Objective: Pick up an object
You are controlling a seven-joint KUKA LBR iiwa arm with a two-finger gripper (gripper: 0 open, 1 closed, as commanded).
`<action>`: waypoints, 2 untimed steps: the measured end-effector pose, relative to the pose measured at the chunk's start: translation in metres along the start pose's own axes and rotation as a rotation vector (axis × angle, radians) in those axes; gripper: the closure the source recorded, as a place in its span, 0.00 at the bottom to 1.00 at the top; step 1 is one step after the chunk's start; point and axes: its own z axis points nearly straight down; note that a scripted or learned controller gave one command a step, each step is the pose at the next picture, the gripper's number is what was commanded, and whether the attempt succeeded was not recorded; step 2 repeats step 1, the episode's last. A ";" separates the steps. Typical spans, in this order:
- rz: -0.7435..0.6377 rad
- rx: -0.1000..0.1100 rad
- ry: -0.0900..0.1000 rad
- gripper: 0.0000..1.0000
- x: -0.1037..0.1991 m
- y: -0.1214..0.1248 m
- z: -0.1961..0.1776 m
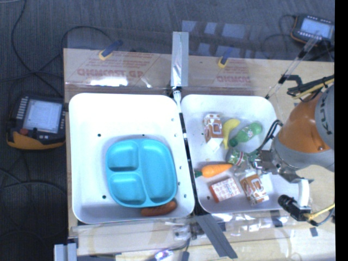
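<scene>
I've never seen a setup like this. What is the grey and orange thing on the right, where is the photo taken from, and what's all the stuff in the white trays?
The photo comes from one fixed camera above the bench, looking down at a slant. The grey and orange thing is a robot arm reaching in from the right; its job is to pick up an object. Its gripper is down among the items, but I cannot tell whether it holds anything. The left bin holds a blue divided plate and a sausage beside it. The right bin holds toy food: a carrot, a banana, a green bottle and small cartons.
</scene>
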 end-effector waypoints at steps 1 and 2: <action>-0.152 0.015 0.003 1.00 0.043 0.030 -0.101; -0.152 0.015 0.003 1.00 0.043 0.030 -0.101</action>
